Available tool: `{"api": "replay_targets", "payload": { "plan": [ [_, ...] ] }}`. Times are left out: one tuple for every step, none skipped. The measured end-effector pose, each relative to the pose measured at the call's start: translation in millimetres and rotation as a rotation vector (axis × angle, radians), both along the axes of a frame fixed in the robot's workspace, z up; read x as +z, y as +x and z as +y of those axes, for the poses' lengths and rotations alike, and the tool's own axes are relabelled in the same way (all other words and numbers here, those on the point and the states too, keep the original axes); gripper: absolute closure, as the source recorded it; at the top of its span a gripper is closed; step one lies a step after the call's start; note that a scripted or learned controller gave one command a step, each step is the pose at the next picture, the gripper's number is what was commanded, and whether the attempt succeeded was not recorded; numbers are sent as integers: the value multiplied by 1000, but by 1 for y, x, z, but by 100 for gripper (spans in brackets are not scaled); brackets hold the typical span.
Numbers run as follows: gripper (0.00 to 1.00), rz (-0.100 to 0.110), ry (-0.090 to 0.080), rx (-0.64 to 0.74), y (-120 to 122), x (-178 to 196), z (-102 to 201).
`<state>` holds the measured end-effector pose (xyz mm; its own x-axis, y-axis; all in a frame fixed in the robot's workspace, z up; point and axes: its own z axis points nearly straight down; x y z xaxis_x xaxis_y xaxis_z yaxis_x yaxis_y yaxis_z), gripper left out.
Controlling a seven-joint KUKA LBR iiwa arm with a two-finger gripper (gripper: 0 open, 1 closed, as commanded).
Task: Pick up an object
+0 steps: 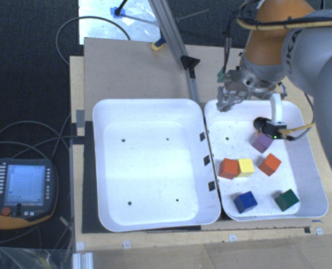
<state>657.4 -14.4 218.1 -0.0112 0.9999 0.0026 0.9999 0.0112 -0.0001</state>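
Camera view, looking down on the bench at a slant: all the blocks are in the right bin, and the left bin sits right next to it, rims touching down the middle.

The gripper hangs over the far-left corner of the right bin, at the end of the arm that comes in from the right. Honestly can't tell from this angle if it's open or closed. It's well apart from every block.

Block rundown:
- purple cube is the closest one to the gripper, toward the far side of the bin and right of the middle. Its far edge is partly covered by robot hardware.
- red-orange cube and yellow cube sit touching side by side in the middle of the bin, so the pair makes a short row running left to right.
- orange cube is just right of the yellow one, turned so a corner points toward the near side, diamond style.
- blue cube is near the front wall, twisted a little off the bin's edges.
- green cube is in the near-right corner area, also twisted a bit.

They're all cubes lying flat on a face, so none has a long side; only the turn differs.

Off the bench to the left, a handheld controller with a screen lies on the dark floor, and a metal pole slants in from the far side.
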Motion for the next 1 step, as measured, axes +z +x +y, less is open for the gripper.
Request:
{"api": "replay_targets", "payload": {
  "plan": [
    [100,0,1,1,-18,7,62]
  ]
}}
